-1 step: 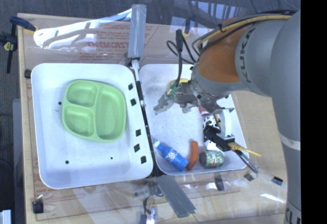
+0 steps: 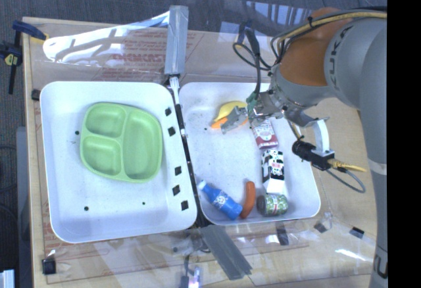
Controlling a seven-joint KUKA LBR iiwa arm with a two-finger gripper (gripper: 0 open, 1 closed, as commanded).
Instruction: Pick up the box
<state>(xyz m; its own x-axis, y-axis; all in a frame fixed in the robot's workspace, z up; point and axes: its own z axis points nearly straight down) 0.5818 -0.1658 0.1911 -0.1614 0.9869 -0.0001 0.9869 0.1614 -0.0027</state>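
Note:
A small red and white box (image 2: 264, 134) lies lengthwise in the right bin (image 2: 299, 178), near its far right side. Just below it lies a black and white cow-patterned carton (image 2: 273, 170). My gripper (image 2: 258, 106) hangs from the grey and orange arm directly over the box's far end, close to it or touching it. The wrist hides the gripper's tips. Nothing is seen lifted off the bin floor.
Left of the gripper lie a yellow banana (image 2: 230, 109) and an orange carrot (image 2: 227, 122). Along the near edge lie a blue bottle (image 2: 220, 200), a red sausage (image 2: 248, 198) and a green can (image 2: 273, 204). The left bin (image 2: 59, 168) holds a green divided plate (image 2: 123, 142).

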